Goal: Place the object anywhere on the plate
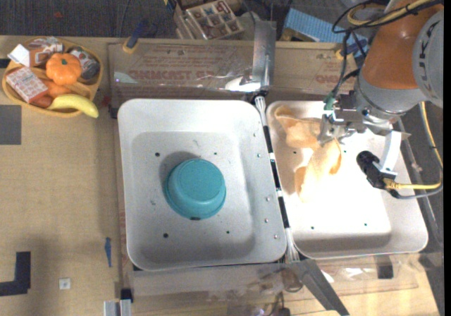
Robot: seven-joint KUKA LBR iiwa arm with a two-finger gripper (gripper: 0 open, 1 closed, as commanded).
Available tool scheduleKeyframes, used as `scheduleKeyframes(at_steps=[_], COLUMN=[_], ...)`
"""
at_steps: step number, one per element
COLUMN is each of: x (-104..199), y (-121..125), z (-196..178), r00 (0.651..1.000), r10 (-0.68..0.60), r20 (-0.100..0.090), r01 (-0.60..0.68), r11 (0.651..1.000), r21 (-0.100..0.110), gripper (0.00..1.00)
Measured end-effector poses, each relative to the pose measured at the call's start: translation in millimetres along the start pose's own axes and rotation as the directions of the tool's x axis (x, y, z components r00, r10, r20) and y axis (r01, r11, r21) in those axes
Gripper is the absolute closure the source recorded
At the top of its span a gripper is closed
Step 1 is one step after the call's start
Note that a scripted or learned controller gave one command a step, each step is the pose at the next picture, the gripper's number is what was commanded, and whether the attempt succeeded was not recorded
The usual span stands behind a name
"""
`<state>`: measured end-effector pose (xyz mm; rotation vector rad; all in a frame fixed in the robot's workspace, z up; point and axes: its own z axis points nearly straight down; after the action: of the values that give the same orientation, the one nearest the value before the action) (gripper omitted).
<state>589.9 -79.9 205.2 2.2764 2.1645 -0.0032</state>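
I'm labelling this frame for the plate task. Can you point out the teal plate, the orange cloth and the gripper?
teal plate (196, 187): camera view, centre of its top.
orange cloth (304, 140): camera view, its middle folds.
gripper (331, 132): camera view, at its tips.

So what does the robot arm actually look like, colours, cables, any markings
The arm is grey with a broad orange band above the wrist and part of dark "KUKA" lettering at the view's right edge. Black and yellow cables loop over its top, and a yellow cable trails low on the right. The end effector is a small metallic grey unit, with a black cylindrical piece on a white bracket beside it.
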Motion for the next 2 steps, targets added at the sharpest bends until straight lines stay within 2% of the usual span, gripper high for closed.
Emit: scheduleKeyframes(at_steps=[1, 2], x=[0, 43], y=[1, -11], z=[-19, -11], r00=[1.0, 0.922], r10=[-0.001, -0.388], r20=[-0.001, -0.002], r01=[0.001, 0.388], r11=[1.0, 0.922], r21=[-0.003, -0.001], gripper=[1.0, 1.0])
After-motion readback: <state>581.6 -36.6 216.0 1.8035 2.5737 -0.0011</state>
